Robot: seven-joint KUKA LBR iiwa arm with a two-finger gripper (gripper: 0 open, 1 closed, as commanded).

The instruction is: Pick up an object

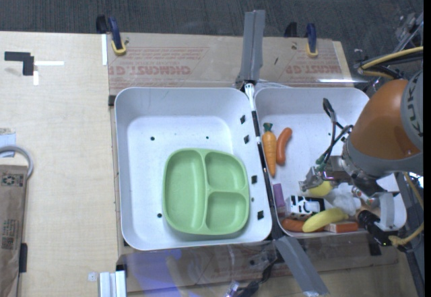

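My gripper (315,183) hangs low over the front part of the right bin (303,104), below the arm's orange band. A small yellow object (322,189) lies right at its tip; whether it is gripped is not visible. A yellow banana (323,219) lies just in front of that, by the bin's front wall. An orange carrot (269,147) and a red-orange sausage-shaped piece (283,144) lie side by side at the bin's left, apart from the gripper.
A green three-section plate (205,191) sits in the left bin (135,154). Near the right bin's front lie a purple piece (277,194), a black-and-white item (306,205) and red pieces (293,225). A grey divider bar (252,53) stands behind the bins.
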